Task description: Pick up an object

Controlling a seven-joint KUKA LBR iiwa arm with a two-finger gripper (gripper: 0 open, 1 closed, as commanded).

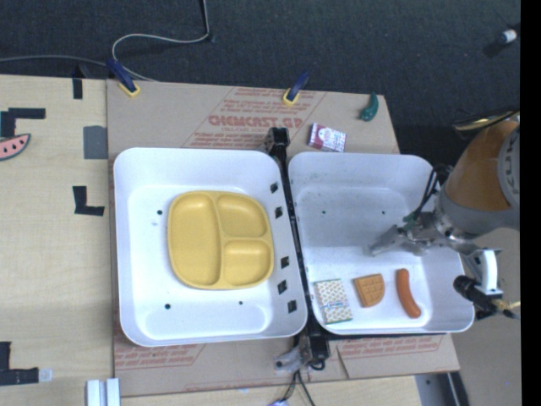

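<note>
Three small objects lie along the front of the right bin [355, 172]: a pale patterned packet [333, 300], an orange waffle-like biscuit [369, 289] and an orange-red sausage [408, 293]. My gripper [374, 247] reaches in from the right and points left, low over the bin floor. It sits just behind the biscuit and the sausage, apart from both, with nothing visibly in it. The grey arm with its orange band [482, 172] hangs over the bin's right rim.
A yellow divided plate [221, 238] lies in the left bin [139, 227]. A small red and white packet [326, 137] and a green clip [370, 106] rest on the cardboard behind the bins. Black clamps [283, 227] join the two bins.
</note>
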